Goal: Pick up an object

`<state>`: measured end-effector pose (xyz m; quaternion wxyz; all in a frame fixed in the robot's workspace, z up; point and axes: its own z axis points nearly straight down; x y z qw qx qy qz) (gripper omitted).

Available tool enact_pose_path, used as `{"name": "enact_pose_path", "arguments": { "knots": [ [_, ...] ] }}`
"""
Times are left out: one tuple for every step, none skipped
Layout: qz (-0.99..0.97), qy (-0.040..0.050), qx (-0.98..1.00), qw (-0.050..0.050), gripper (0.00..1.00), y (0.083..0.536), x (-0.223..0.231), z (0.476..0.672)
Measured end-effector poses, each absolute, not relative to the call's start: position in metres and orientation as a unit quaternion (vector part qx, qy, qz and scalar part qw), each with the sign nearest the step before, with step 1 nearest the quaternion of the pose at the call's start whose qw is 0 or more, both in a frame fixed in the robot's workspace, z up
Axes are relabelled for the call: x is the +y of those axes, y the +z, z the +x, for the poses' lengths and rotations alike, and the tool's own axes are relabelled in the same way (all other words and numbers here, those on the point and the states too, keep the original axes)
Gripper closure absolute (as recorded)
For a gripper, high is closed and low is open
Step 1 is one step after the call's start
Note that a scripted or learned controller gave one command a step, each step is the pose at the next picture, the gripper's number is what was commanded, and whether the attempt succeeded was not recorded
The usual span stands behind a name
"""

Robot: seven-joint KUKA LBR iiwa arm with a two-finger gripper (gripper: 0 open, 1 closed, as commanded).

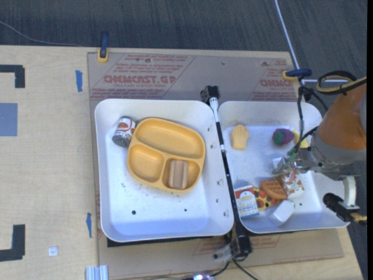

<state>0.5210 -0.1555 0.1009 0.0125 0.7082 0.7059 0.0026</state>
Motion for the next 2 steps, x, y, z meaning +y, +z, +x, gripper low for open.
{"name": "enact_pose_path", "arguments": {
  "knots": [
    [0.707, 0.0004, 0.708, 0.0, 1.0, 0.185, -0.079, 0.484],
    [0.706, 0.0011, 0.708, 0.001, 1.0, 0.196, 0.009, 0.48]
  ]
}}
